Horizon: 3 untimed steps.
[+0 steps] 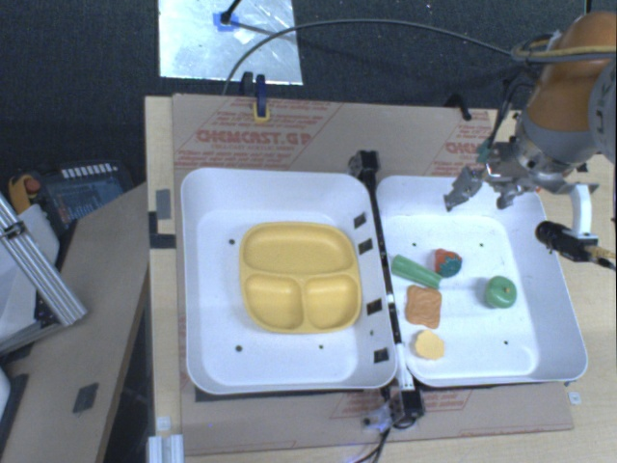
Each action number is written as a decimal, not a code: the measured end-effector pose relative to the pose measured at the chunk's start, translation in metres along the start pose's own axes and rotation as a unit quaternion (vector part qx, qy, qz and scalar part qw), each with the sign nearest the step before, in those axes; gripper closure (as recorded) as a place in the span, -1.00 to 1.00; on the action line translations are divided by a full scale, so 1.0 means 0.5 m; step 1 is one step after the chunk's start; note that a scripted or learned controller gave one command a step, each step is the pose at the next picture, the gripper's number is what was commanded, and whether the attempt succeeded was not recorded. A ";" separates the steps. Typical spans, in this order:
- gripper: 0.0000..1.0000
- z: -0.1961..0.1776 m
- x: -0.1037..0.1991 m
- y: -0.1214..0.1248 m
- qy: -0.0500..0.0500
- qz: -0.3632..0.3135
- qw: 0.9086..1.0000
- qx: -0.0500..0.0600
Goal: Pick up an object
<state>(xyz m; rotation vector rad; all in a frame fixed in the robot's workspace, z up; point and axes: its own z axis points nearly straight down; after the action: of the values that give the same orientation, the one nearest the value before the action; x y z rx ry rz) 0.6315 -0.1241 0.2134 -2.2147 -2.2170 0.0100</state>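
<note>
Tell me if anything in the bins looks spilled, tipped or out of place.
Nothing stands out. The yellow tray lies flat in the left bin; the small food items sit apart in the right bin.

Both bins point(289, 186) look like smooth matt white plastic. The yellow tray point(294, 278) is slightly glossy plastic, the board point(318, 128) past the fingers point(461, 193) plain cardboard, and the foil sheet point(227, 27) crinkly and shiny.

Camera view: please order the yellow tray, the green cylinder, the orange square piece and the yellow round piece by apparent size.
1. yellow tray
2. green cylinder and orange square piece: look alike, unranked
3. yellow round piece
</note>
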 end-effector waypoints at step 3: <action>-1.00 0.188 -0.015 -0.009 0.000 0.000 1.000 -0.004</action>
<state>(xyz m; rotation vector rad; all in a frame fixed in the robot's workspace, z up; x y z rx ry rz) 0.6261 -0.1317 0.1195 -2.2194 -2.2209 0.0023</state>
